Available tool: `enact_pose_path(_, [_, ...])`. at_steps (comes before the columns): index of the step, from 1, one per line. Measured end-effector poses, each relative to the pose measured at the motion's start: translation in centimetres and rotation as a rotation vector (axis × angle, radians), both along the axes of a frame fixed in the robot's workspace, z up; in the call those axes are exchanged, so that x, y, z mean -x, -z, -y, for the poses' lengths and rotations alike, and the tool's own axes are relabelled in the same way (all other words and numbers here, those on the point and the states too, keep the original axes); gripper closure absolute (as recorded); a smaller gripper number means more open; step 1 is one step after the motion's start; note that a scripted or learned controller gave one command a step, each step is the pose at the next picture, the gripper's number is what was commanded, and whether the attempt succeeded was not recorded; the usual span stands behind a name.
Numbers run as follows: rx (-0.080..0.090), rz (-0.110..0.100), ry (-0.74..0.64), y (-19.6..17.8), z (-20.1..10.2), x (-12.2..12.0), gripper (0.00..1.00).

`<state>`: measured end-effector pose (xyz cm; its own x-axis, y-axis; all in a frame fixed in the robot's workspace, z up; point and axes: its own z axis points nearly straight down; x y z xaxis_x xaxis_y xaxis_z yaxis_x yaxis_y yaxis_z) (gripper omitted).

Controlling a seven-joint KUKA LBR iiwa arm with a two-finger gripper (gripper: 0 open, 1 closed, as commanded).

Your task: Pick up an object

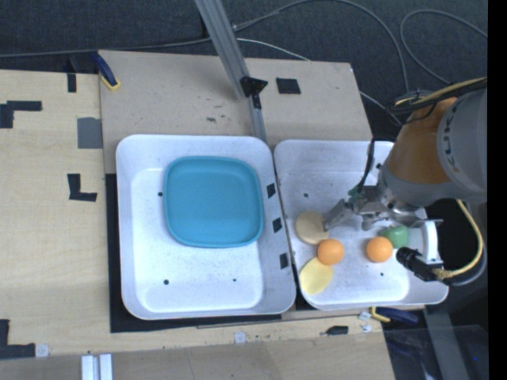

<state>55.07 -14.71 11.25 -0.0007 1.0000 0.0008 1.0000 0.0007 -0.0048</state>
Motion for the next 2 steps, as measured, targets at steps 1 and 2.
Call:
enact_pose_path(1, [0.000, 0.004, 0.000, -1.2, 0.0, -0.1, 1.00])
enact_pose_path(2, [0.001, 0.009, 0.000, -7.4, -0.3, -0.4, 1.00])
